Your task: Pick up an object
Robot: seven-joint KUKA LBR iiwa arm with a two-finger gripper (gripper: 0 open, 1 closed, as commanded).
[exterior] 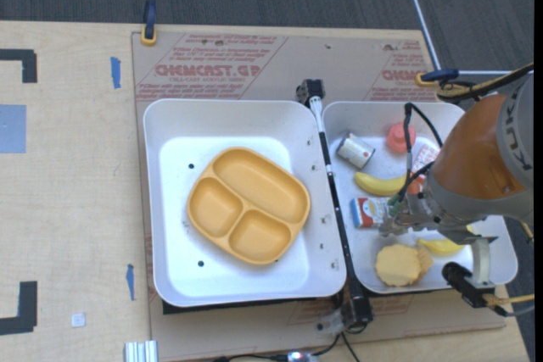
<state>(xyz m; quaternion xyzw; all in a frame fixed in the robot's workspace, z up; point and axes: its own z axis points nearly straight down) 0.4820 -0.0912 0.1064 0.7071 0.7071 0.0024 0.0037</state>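
Nearest the table's front edge, in the right bin (507, 265), a pale yellow cookie-like piece (399, 264) lies just beside a small yellow piece (441, 247). Above them hangs the end effector (405, 216), its finger spacing impossible to tell, near a red-and-white packet (366, 212), a banana (378, 182), a can (355, 150) and a pink object (398, 137). Left bin (161, 182) carries a yellow divided plate (248, 205)

Yellow divided plate (248, 206) in left bin (161, 182)
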